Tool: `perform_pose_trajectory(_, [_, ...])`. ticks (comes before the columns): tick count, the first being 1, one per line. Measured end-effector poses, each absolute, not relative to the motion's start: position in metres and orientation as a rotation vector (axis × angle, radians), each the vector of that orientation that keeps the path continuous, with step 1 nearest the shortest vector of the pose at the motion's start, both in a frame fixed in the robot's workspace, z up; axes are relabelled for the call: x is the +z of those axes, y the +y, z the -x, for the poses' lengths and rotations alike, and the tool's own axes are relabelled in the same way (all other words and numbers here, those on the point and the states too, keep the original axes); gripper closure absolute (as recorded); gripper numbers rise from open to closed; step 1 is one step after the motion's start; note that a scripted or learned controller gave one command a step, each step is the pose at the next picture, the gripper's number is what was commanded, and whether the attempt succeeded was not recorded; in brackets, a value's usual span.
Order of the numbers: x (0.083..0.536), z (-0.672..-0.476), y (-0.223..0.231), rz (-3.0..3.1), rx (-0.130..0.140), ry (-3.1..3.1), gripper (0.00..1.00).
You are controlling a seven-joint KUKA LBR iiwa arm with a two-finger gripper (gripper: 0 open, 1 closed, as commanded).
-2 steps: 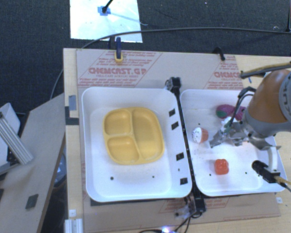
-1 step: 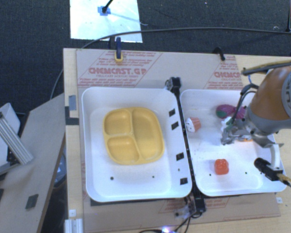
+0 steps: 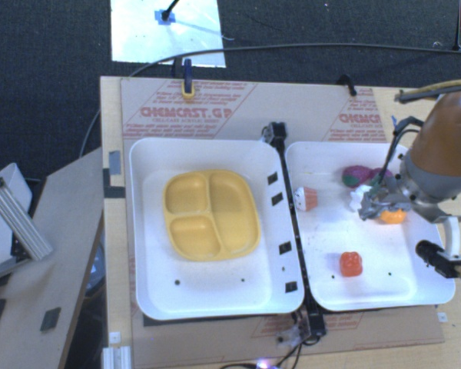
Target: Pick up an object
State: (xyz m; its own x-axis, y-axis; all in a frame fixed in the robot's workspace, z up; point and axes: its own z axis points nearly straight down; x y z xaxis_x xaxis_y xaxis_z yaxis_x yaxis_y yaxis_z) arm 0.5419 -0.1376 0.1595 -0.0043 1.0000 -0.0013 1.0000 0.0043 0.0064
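In the right-hand shallow white bin (image 3: 323, 283) you have the two-finger gripper (image 3: 371, 204) low over the upper middle of the floor, with the grey arm and its orange band (image 3: 446, 141) coming in from the right. Whether the claw is spread or closed, and whether it has hold of anything, you cannot tell from this angle. Just beside it sit a small white lump (image 3: 357, 199) and a small orange piece (image 3: 393, 217), both close against the wrist. A purple and green rounded object (image 3: 358, 175) lies just behind them. A small white and orange cup-like piece (image 3: 306, 198) sits near the divider, and a red blocky object (image 3: 351, 264) rests apart toward the front. The left-hand bin (image 3: 150, 283) holds a yellow three-compartment plastic plate (image 3: 211, 214).
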Motion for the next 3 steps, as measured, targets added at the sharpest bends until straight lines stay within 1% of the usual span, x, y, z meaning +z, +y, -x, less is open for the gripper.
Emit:
perform_pose_trajectory(1, [0.207,-0.544,-0.138,-2.212,0.006,2.222,1.0])
perform_pose_trajectory(2, [0.22,-0.537,-0.089,-2.21,0.006,2.231,1.0])
perform_pose_trajectory(3, [0.22,-0.538,-0.043,-2.211,0.003,2.232,1.0])
